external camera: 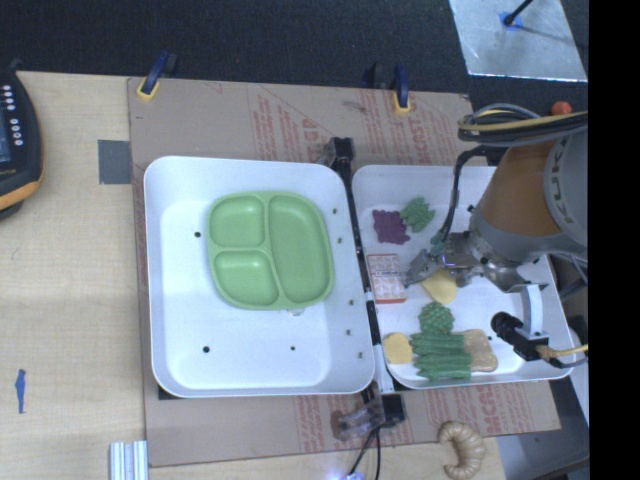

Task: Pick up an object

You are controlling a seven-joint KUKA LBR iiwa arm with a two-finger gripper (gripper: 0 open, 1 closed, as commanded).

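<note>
- Two white bins stood side by side on the desk (80,298), seen from the camera view above.
- Left bin (170,368): held a green divided plate (270,248), lying flat near the middle.
- Right bin (375,183): held the loose pieces, likely the picking stock — a purple piece (389,226), a green leafy piece (416,212), a yellow piece (440,288), a small card (385,276), and a green bundle (440,353) at the near end.
- Claw (432,261): hung low over the right bin, just above the yellow piece; whether wide or narrow could not be told.
- Nothing was visibly gripped.
</note>
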